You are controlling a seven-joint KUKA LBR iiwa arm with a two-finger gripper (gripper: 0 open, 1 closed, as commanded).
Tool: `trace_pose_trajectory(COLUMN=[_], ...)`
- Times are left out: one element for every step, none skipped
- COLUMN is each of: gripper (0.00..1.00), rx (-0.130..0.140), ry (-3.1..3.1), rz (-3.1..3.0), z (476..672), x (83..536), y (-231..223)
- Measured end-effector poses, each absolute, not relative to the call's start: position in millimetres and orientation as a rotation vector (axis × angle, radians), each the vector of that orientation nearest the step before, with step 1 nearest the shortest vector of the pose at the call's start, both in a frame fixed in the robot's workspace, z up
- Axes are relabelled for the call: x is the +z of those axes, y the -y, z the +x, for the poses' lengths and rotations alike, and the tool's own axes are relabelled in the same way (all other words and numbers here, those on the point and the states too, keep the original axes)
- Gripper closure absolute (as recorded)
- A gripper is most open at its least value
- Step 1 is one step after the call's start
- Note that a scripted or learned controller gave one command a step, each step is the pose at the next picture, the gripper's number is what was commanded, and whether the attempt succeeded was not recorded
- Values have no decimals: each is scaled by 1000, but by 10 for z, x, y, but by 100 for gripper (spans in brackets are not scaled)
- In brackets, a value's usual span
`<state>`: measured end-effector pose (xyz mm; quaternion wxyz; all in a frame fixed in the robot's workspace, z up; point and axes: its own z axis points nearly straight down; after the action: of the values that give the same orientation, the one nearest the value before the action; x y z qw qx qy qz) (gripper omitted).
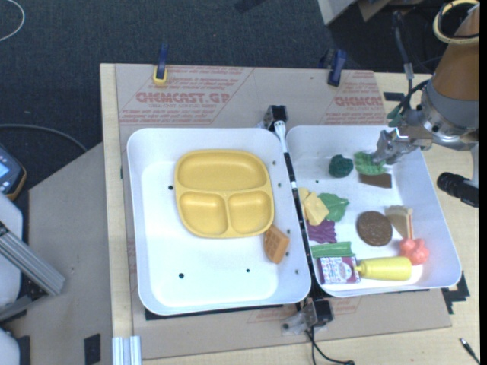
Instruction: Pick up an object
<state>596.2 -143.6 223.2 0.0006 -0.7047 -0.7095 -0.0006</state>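
My gripper [385, 147] hangs over the far right part of the right bin [434, 196], coming in from the right. Right under its tip lie a light green piece [366, 160] and a brown slab [374, 179]; whether it touches either is unclear. A dark green lump [341, 165] sits just left of them. Nearer the front lie a brown round patty [374, 228], a tan wedge [398, 217], a pink toy [413, 249], a yellow bottle [388, 268] and a small carton [336, 269].
Along the right bin's left wall lie a yellow wedge [311, 206], a green leaf [333, 202], a purple piece [323, 231] and a green bar [331, 248]. The left bin [152, 226] holds a yellow divided plate [224, 192] and a tan waffle piece [276, 243].
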Motion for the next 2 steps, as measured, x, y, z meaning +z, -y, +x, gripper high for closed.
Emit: trace_pose_trajectory(gripper=[100, 100], rx=[-5, 2], ry=[2230, 2218], rz=[-2216, -2221], z=[6146, 5970], x=[2263, 2315], y=[880, 922])
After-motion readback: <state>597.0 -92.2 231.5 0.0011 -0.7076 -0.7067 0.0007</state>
